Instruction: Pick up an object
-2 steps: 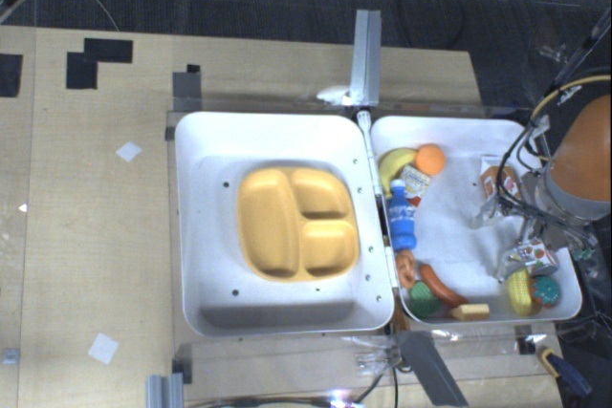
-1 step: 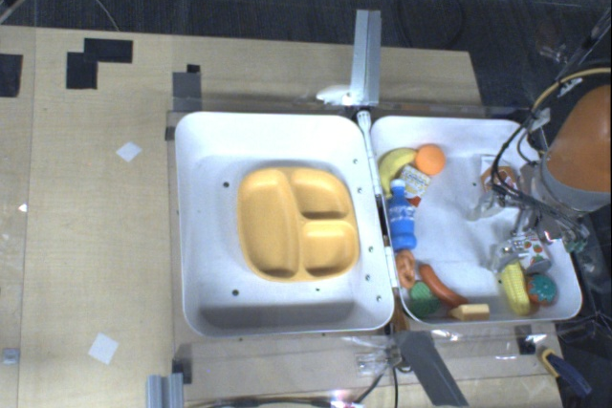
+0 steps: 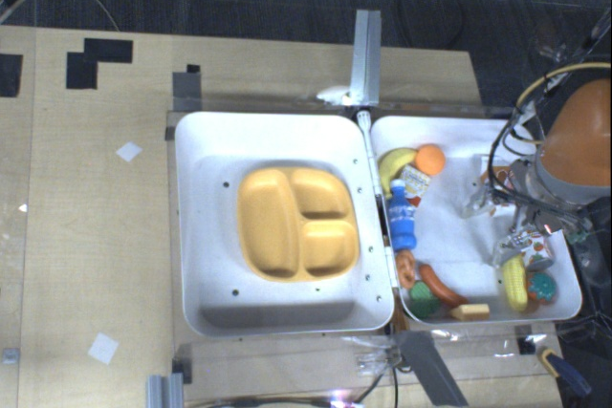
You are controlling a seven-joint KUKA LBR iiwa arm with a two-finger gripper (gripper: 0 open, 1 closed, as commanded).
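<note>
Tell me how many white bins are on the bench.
2. The left bin holds a yellow divided tray. The right bin, touching it side by side, holds the small toy items, with the gripper over its right part.

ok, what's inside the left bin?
Just a yellow divided tray with three sections, lying flat in the left bin. Whatever is beneath the tray is covered.

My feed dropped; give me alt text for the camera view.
The arm's hand hangs over the right bin, near a corn cob. Toy food and a blue bottle line that bin's left side; the left bin holds a yellow divided tray.
</note>
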